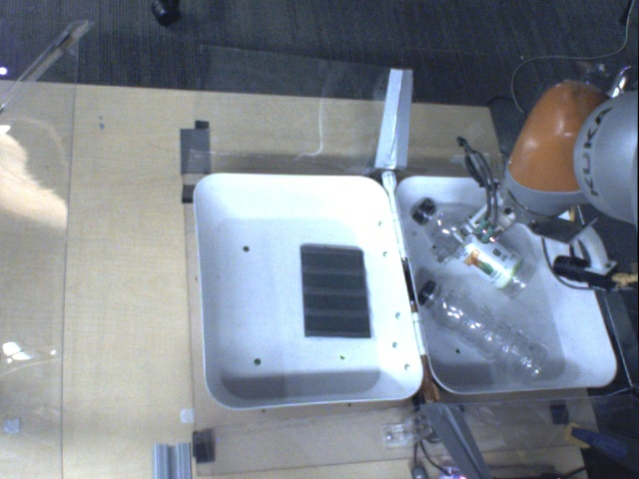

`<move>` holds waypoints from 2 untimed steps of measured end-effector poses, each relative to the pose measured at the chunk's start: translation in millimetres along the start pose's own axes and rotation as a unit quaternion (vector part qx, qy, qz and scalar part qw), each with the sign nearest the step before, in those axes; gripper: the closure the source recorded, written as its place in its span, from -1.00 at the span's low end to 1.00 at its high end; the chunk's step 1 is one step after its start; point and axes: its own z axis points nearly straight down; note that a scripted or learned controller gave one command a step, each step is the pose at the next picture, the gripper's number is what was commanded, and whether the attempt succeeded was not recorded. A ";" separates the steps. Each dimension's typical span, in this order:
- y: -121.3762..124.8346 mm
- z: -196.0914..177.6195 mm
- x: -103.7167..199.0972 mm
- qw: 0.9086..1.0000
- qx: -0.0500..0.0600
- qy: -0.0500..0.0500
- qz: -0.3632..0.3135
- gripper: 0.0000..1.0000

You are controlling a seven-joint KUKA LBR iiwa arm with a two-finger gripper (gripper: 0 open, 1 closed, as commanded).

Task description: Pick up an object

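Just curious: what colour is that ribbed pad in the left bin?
Dark grey, nearly black ribbed pad, seen in the camera view.

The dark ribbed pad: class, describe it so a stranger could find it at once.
Start at the left white bin. Near its middle lies the dark ribbed pad, a flat rectangle with crosswise grooves. Unlike the clear plastic bottles in the right bin, it is opaque, black and alone.

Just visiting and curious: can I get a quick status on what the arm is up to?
Gripper low in right bin, over labelled clear bottle. No grasp visible. Second clear bottle close alongside.
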 end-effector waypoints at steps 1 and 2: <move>22.9 2.6 -24.7 0.999 0.030 0.022 -0.002 -1.00; 21.7 -6.1 -23.7 0.999 0.033 0.024 -0.004 1.00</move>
